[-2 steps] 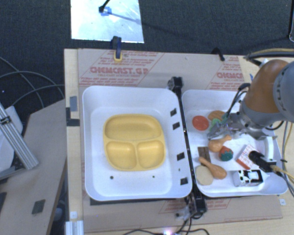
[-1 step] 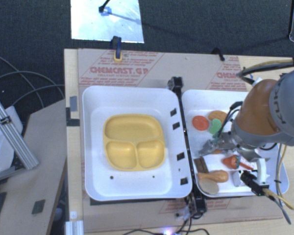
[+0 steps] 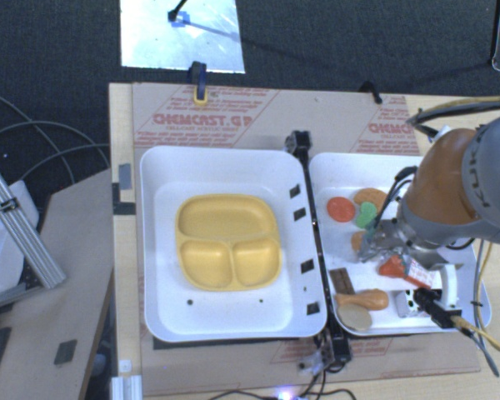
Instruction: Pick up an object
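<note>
Two white bins [image 3: 158, 223]: yellow tray [image 3: 228, 242], toy food [image 3: 342, 209]

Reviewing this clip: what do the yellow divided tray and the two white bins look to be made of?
The yellow divided tray looks like moulded plastic, matte, with soft rounded compartment ridges. The white bins also look like plastic, smooth and slightly glossy, with rounded corners; thin formed sheet seems likely, though the view leaves that open.

Glossy white plastic bins [image 3: 158, 223], a matt yellow plastic tray [image 3: 229, 242], brown cardboard-like board [image 3: 258, 111] beneath
</note>
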Available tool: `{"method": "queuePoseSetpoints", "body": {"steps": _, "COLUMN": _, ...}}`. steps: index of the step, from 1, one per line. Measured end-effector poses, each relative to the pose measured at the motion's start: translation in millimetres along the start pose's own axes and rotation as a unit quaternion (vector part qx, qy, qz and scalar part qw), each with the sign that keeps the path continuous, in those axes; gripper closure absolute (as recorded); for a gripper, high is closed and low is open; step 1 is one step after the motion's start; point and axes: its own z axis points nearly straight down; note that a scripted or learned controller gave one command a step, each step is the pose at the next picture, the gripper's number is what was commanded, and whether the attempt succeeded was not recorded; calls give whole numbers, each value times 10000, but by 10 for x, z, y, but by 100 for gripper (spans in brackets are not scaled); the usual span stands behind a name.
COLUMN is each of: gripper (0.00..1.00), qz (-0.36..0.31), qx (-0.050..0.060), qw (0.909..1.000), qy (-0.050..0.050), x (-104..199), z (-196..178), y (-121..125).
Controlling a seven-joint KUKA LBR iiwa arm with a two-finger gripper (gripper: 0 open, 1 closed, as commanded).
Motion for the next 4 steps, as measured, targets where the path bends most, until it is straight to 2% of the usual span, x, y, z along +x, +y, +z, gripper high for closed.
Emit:
{"method": "queuePoseSetpoints", "body": {"steps": 1, "gripper": 100, "qz": 2, "qx": -13, "qw": 10000, "qy": 1, "x": 0, "z": -105, "y": 11}}
{"method": "queuePoseSetpoints", "body": {"steps": 2, "gripper": 100, "qz": 11, "qx": -17, "qw": 10000, "qy": -24, "x": -503, "z": -449, "y": 325}}
{"method": "queuePoseSetpoints", "body": {"steps": 3, "gripper": 100, "qz": -55, "qx": -7, "qw": 10000, "qy": 17, "x": 325, "z": -917, "y": 138}}
{"method": "queuePoseSetpoints", "body": {"steps": 4, "gripper": 100, "qz": -48, "qx": 18, "qw": 10000, "qy": 14, "x": 906, "z": -886, "y": 40}}
